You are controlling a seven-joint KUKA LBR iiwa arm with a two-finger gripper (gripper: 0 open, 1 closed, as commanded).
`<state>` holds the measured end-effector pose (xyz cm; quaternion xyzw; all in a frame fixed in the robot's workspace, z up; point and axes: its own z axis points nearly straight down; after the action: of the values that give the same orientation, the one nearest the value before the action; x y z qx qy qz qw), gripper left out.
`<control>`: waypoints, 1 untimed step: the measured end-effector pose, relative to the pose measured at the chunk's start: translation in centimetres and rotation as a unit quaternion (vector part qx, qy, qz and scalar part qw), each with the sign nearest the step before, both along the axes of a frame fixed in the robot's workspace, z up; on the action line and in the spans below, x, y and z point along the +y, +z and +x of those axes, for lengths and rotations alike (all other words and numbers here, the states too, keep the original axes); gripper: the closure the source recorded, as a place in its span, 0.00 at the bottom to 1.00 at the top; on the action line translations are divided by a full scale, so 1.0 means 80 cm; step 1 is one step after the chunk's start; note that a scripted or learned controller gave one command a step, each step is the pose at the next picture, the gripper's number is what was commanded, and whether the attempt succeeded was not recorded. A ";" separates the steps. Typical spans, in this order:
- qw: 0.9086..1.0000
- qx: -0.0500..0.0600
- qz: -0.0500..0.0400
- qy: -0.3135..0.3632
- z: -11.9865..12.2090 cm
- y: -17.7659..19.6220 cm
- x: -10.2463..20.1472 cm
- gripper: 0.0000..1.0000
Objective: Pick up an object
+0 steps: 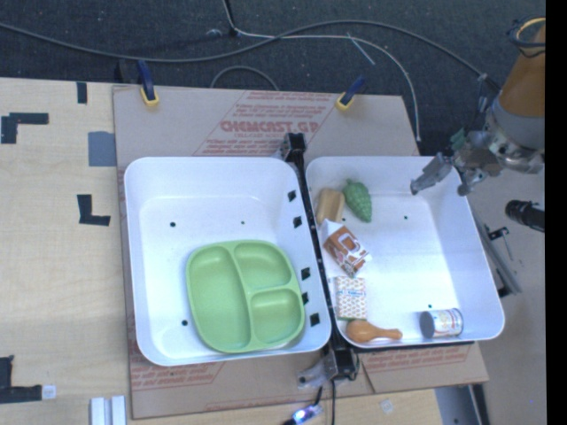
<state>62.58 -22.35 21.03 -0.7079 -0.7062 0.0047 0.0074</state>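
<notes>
Currently, you are seeing the pick not yet begun: the gripper is hovering, fingers apart and holding nothing, over the right bin's far-right corner, while objects are lying along its left wall.

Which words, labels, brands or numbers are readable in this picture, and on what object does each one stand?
"CHEMCAST GP": red print on the brown board under the two bins, readable above the left bin; the last letters are uncertain.
Smaller red print elsewhere on the same board: too blurred to read.
Brown and white packet in the right bin: printed pattern, not readable.
Pale packet below it: print too small to read.
Small can: label not readable.
</notes>
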 end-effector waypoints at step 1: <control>1.000 -0.006 -0.002 0.002 0.003 0.010 0.001 0.00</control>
<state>62.84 -22.27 21.85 -0.7065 -0.7077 0.0017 0.0022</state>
